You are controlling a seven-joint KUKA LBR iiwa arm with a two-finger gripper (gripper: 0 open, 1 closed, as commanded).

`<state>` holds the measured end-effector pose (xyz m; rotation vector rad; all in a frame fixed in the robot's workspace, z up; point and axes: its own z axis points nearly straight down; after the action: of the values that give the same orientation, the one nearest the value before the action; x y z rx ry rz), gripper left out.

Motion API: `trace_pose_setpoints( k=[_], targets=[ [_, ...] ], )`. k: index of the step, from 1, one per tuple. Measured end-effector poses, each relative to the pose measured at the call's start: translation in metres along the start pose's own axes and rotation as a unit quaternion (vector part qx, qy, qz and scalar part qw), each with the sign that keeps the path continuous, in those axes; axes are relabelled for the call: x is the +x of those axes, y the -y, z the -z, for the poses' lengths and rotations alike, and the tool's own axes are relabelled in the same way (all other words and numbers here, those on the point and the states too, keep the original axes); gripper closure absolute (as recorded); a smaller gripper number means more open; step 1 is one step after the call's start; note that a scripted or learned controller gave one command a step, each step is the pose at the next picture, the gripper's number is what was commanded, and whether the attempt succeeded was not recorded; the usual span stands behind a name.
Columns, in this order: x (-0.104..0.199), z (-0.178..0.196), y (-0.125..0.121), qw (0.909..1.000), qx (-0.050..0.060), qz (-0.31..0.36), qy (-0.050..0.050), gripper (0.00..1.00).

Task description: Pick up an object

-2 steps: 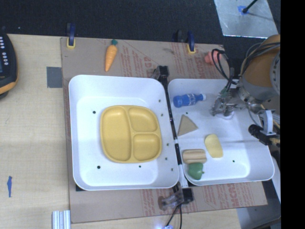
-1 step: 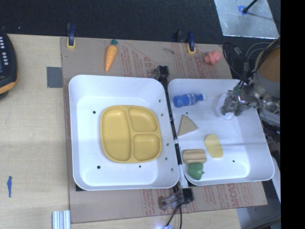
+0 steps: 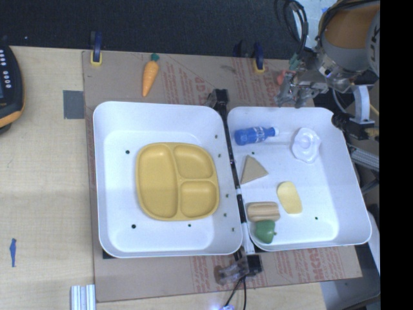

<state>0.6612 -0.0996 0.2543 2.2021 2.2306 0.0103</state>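
Observation:
The right bin holds several objects. A blue bottle lies near its far left corner and a white crumpled piece sits to the bottle's right. A tan wedge rests against the left wall. Toward the front lie a pale yellow oval, a tan block and a green item. My gripper hangs above the bin's far rim, behind the white piece, with nothing seen in it.
The left bin holds a yellow divided plate. A toy carrot lies on the cardboard behind that bin. Blue clamps stand at the cardboard's back edge, and a black device sits at far left.

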Motion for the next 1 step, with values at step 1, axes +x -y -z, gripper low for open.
trace_pose_setpoints(
  k=[1],
  targets=[
    [0.0993,-0.0247,0.0042,1.0000,0.008,0.001,-0.002,1.00]
  ],
)
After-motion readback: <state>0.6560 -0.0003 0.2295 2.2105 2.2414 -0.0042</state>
